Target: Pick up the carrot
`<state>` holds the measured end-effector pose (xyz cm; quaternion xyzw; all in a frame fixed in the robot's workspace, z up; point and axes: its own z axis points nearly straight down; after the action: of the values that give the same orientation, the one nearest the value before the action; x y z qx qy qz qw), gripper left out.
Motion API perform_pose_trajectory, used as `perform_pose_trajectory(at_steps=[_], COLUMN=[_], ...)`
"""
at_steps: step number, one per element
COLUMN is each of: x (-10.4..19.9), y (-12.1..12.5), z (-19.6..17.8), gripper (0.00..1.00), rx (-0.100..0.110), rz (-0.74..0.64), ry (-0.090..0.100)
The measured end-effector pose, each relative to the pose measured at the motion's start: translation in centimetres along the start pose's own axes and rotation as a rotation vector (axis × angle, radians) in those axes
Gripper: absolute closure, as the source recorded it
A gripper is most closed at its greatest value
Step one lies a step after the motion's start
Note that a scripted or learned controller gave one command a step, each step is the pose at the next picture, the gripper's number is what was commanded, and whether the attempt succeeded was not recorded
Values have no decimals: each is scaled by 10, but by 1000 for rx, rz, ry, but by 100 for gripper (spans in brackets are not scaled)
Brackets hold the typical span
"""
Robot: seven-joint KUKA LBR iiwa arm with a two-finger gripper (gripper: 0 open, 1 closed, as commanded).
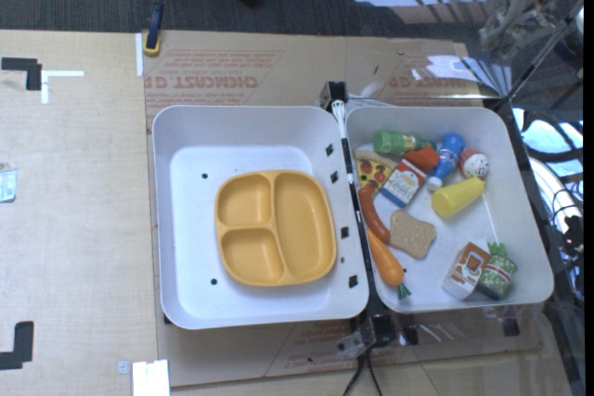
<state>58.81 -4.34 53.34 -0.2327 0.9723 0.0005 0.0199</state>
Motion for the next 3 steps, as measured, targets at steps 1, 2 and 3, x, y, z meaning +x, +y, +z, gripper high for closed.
perform_pose_trajectory(at_steps=[1, 2, 3], x=[0, -2, -2], y=[0, -2, -1], z=[0, -9, -9], gripper=[0, 100, 0], rx=[0, 1, 1], rz=[0, 3, 3], ry=[0, -7, -6])
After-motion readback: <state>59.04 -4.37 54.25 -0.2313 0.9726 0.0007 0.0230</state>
